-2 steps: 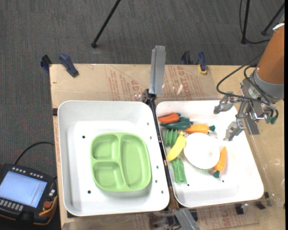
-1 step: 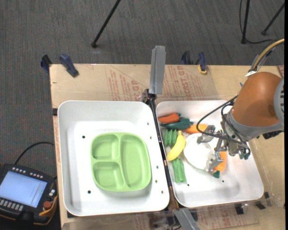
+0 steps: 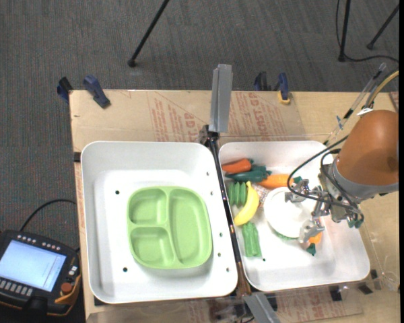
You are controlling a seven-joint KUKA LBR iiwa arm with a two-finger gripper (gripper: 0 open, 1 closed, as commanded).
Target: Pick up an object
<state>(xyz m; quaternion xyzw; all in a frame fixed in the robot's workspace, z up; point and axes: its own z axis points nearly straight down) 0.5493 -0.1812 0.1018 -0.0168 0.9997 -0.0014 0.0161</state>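
Observation:
The right bin [image 3: 350,264] holds toy food. A carrot [image 3: 237,165] lies at its far left, with a dark green vegetable [image 3: 253,175] and a second carrot [image 3: 277,180] beside it. A banana [image 3: 248,207] lies next to a green pod [image 3: 237,192], and another green vegetable [image 3: 251,239] sits nearer the front. A white plate [image 3: 283,215] rests in the middle. My gripper [image 3: 316,219] hangs low at the plate's right edge, right above a small carrot [image 3: 312,238] with a green top. The wrist hides whether anything is held.
The left bin [image 3: 101,180] carries a green divided tray [image 3: 170,226]. A grey post [image 3: 221,106] stands at the back between the bins. Clamps sit on the bench's far edge, and a teach pendant [image 3: 30,268] lies at lower left.

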